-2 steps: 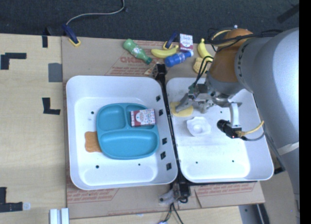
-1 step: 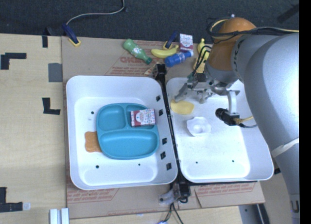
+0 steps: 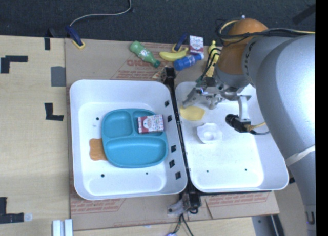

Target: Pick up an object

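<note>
Grey arm (image 3: 287,91) reaches from right, end effector (image 3: 202,97) pointing down-left.

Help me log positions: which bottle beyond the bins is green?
The green bottle, lying at the left of the cluster behind the bins. The blue bottle lies to its right, beside the banana.

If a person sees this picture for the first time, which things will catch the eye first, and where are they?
The large grey robot arm with an orange band dominates the right side, its end effector low in the right white bin near a pale yellow flat piece. In the left white bin, a bright blue divided plastic tray holds a small red and white carton.
</note>
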### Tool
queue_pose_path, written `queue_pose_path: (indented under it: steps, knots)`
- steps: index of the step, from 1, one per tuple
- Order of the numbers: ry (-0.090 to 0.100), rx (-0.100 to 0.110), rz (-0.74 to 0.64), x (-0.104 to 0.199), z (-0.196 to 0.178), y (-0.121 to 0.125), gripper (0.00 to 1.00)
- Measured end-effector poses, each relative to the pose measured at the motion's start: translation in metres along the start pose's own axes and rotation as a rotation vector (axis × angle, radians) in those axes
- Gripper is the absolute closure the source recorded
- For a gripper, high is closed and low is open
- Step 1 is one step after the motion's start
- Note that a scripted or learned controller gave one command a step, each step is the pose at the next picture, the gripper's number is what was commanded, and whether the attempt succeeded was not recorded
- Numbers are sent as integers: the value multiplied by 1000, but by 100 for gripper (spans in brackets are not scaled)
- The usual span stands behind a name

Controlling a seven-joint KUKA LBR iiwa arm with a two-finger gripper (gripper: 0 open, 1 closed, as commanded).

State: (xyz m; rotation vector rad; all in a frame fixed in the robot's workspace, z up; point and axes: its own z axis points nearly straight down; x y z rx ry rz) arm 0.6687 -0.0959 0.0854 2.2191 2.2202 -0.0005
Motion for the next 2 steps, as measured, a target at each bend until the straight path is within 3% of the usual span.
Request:
queue_pose_path:
  steps: [2]
  knots:
    - [0, -2, -1, -10, -1, -27, 0]
